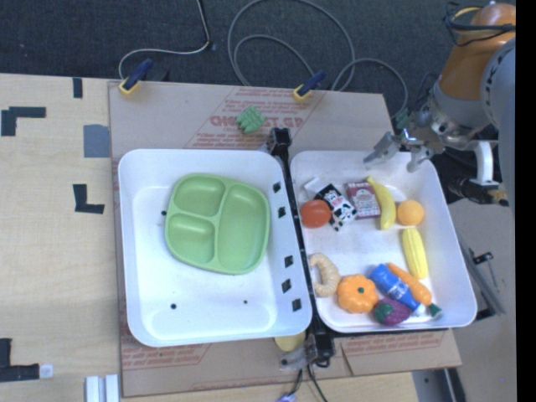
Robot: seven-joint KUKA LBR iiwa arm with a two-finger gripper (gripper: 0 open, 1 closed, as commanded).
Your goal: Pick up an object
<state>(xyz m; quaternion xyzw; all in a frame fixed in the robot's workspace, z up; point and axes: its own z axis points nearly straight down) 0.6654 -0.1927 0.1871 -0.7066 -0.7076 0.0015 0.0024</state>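
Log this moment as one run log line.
gripper: open, above right bin far edge | held: nothing | banana nearest

Layout of the two bins, referred to the central divider (289, 224).
Left of the divider, a sectioned plate (218, 223) is held in the left bin (142, 308). Right of it, the right bin (448, 249) holds a tomato (316, 214) nearest the divider, a banana (383, 203) and corn cob (414, 252) farther right, and a pumpkin (356, 294) nearer the front.

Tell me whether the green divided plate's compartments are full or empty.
Empty. The green divided plate lies flat in the left bin, and all three compartments show bare green; the toy food sits in the right bin.
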